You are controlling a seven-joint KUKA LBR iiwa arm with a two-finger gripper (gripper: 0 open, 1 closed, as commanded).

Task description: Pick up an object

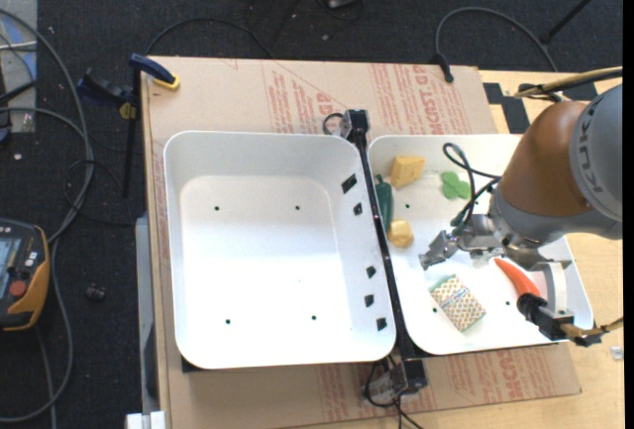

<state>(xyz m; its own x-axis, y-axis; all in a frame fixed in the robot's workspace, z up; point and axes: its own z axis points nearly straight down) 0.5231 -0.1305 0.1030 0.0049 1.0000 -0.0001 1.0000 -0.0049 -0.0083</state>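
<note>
The arm comes in from the right edge of the frame, its orange band bulging over the right-hand bin (426, 343), and the gripper (436, 250) hangs low over the middle of that bin. I cannot tell from here whether it is open or closed; the metal at its tip is small and blurred against the white floor, and nothing shows between it.

Several small things lie around it. A patterned packet (458, 303) sits just below and a little right of the gripper, near but apart from it, tilted on the bin floor. A small yellow lump (400, 234) lies just to the left of the gripper, close to the wall between the bins. A bigger yellow chunk (407, 169) lies higher up, near the bin's upper left corner. A green piece (456, 185) rests above the gripper, beside a loop of black cable. An orange carrot-like piece (517, 278) lies to the right of the gripper, partly under the arm.

The left-hand bin (198, 155) sits touching the right one along their shared edge. Both rest on a brown cardboard sheet (297, 85) in the centre of the frame, with black floor and cables around it.
</note>
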